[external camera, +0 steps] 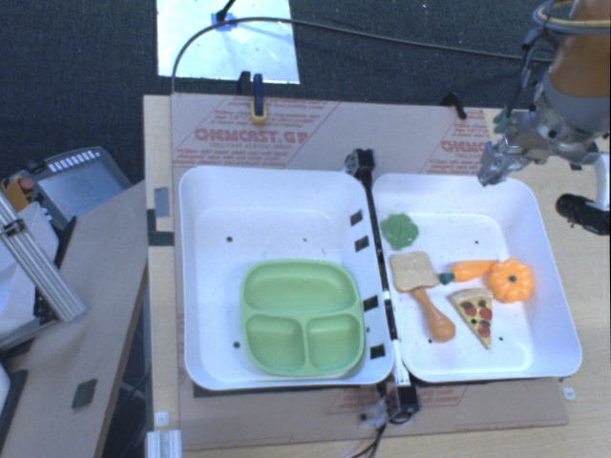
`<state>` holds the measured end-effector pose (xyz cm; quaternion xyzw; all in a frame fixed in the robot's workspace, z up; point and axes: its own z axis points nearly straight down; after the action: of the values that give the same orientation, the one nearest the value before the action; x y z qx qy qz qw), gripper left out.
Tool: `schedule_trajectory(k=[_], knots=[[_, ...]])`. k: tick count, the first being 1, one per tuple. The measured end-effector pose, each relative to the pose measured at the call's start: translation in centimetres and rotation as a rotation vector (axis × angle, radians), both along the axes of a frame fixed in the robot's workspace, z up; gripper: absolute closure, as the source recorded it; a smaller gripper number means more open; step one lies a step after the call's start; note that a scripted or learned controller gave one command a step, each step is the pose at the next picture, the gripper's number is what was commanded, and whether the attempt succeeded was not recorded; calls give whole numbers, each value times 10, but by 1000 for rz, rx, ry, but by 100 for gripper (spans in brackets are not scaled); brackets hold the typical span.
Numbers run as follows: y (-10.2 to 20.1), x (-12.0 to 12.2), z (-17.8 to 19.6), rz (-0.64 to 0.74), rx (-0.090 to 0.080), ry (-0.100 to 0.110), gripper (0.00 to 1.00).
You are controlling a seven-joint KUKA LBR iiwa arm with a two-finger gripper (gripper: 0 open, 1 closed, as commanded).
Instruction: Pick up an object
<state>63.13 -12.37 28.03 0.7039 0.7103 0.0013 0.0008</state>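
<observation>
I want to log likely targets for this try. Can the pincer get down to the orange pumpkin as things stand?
Probably yes. The pumpkin lies uncovered in the right bin, with open floor on its far side. The pincer hangs over that bin's far rim. Only the carrot crowds it.

Dark carpet (76,55) covers the floor, with a shiny metal sheet (227,25) lying on it beyond the bench's far edge. A black cable (382,34) trails across the carpet there. A grey side table (72,294) stands off the bench's left edge.

The bench (286,127) bears two white bins, the left bin (205,256) and right bin (535,256), touching.
</observation>
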Motion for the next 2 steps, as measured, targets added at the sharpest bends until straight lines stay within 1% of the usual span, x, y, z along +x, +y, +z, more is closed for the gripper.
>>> schedule_trajectory(k=[1,2], knots=[[57,-6,0,1,1,1,100],[103,-4,-2,0,1,1,100]])
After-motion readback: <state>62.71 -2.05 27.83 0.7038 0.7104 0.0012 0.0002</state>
